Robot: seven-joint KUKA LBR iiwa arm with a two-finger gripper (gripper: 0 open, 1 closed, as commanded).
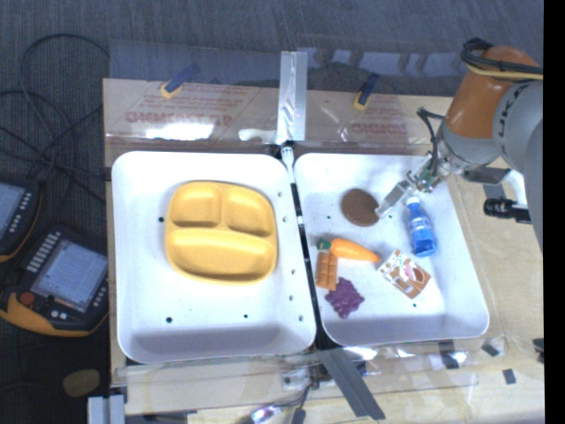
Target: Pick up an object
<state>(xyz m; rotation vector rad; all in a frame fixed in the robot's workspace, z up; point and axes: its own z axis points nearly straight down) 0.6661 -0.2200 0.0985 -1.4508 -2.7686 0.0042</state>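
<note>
From my remote station I look down on the bench (pixel 494 263), which carries two shallow white plastic bins side by side. The left bin (pixel 141 263) holds one yellow plastic tray (pixel 221 230) with three compartments, lying flat near the bin's centre.

The right bin (pixel 459 303) holds the loose objects. A flat brown disc (pixel 359 207) lies toward the far middle of the bin. A small blue plastic bottle with a white cap (pixel 420 228) lies on its side to the right of the disc, cap toward the far wall. An orange toy carrot with a green tip (pixel 351 250) lies nearer the divider, and just in front of it rests a ridged orange block (pixel 327 270). A purple bunch of toy grapes (pixel 345 299) sits close beside that block, toward the near wall. A small red-and-white printed packet (pixel 405 273) lies tilted between the carrot and the bottle's base.

The grey arm with its orange band (pixel 481 104) reaches in from the right. Its gripper (pixel 394 196) is lowered into the right bin, with its tip between the brown disc and the bottle's cap, close to both. I cannot tell how the gripper is set, and I see no object gripped in it.
</note>
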